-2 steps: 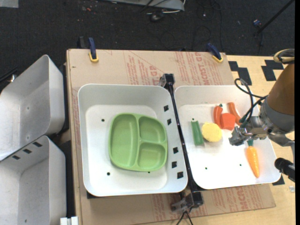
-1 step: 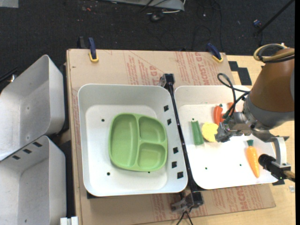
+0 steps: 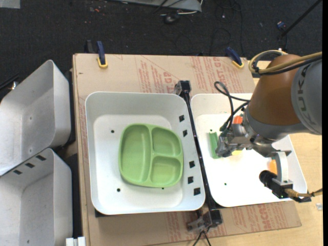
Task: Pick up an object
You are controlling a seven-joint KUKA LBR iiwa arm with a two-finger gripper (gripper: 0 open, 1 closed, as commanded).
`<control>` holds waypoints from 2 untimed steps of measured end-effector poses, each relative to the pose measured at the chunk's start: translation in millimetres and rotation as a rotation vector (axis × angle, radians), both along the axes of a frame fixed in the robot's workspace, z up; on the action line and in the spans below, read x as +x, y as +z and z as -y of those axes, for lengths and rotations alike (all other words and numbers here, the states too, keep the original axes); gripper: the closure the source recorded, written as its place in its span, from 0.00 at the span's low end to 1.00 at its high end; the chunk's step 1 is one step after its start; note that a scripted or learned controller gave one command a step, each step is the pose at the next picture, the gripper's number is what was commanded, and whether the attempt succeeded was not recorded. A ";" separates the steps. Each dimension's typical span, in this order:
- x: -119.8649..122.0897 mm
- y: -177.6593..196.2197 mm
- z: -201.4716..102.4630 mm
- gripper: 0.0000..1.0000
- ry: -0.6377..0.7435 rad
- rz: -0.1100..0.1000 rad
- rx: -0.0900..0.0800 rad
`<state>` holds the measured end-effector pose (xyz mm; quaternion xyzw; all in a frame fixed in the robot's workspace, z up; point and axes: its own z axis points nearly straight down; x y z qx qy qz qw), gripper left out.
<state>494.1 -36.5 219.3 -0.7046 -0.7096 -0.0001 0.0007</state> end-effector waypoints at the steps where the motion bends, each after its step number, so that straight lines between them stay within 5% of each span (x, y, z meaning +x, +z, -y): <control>1: -0.8 12.9 -55.1 1.00 0.001 0.003 0.000; 2: -5.1 6.8 -117.6 1.00 0.002 -0.001 0.001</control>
